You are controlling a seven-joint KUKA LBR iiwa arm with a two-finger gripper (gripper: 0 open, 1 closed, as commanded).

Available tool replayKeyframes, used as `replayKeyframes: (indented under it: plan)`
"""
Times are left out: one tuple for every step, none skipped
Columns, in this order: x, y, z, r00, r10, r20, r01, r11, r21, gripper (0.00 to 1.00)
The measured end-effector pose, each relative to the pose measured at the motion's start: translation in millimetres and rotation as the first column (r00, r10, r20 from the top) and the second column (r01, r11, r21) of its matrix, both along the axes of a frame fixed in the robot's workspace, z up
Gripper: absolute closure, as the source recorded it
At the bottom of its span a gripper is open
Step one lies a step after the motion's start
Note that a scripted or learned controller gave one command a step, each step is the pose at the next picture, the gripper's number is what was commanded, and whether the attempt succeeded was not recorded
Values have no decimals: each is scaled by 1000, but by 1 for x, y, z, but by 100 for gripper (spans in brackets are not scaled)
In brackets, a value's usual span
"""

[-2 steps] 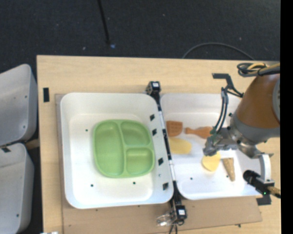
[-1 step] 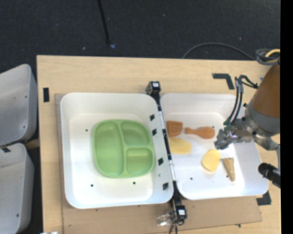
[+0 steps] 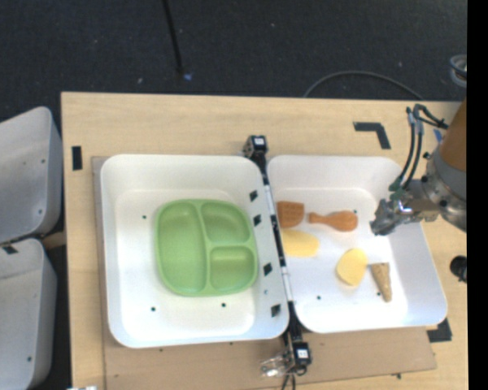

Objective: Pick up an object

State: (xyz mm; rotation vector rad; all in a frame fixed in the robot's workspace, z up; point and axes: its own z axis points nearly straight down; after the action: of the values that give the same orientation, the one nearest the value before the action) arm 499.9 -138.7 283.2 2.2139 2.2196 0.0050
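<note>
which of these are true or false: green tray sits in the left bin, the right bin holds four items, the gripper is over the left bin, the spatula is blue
1. The green tray lies in the left bin. True.
2. The right bin holds four items. True: a wooden spatula, two yellow pieces and a tan cone.
3. The gripper is over the left bin. False: it is at the right bin's right side.
4. The spatula is blue. False: it is orange-brown.
</note>
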Motion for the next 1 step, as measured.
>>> replayKeyframes:
  plan:
    - [20,51,-8,1000,3,-5,-3,1000,1,100]
